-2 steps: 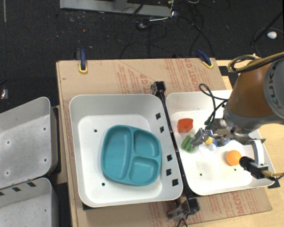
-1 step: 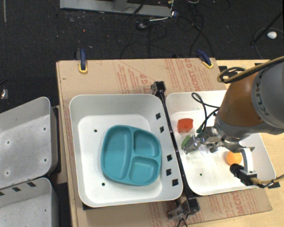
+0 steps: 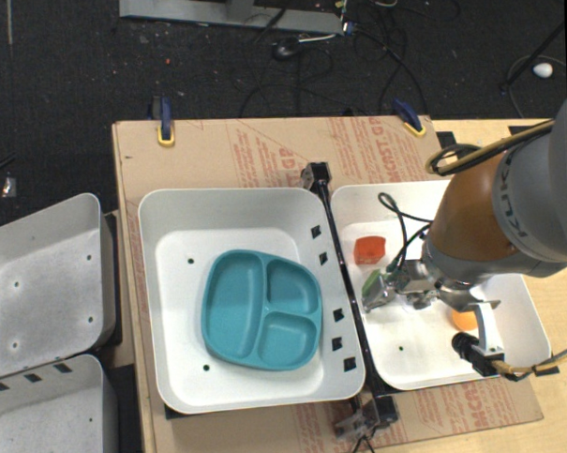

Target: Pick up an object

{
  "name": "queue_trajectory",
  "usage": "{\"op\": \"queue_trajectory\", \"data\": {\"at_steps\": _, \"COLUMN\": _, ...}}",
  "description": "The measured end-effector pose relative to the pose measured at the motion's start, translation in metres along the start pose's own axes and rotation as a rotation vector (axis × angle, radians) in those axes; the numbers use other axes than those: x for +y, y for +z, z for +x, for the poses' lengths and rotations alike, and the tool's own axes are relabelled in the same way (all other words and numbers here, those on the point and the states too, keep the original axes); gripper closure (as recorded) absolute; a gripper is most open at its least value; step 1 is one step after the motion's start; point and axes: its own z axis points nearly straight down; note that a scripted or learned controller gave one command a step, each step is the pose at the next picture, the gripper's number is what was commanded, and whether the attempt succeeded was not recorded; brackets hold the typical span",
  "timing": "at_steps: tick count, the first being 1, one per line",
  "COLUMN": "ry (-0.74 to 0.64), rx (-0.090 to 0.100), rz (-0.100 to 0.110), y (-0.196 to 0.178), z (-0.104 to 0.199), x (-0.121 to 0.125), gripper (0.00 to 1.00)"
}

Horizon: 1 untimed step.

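My gripper [image 3: 391,288] hangs low over the left part of the right bin [image 3: 416,367], under the grey and orange arm. A small green object [image 3: 371,285] lies right at the gripper's tip, touching or very close to it. A red block [image 3: 369,250] sits just beyond it, toward the bin's back left. An orange object [image 3: 465,319] peeks out from under the arm on the right. A teal divided plate [image 3: 262,309] lies in the left bin [image 3: 171,235].
A black divider [image 3: 340,275] runs between the two bins. Black cables [image 3: 396,221] loop over the right bin's back. White bin lids [image 3: 42,278] lie off the bench to the left. Clamps [image 3: 165,132] hold the cardboard's far edge.
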Motion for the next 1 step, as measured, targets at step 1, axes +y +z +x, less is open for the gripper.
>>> {"op": "queue_trajectory", "data": {"at_steps": 1, "ry": 0.002, "rx": -0.003, "rz": -0.007, "y": -0.0122, "z": -0.0011, "x": 0.0017, "gripper": 1.0}}
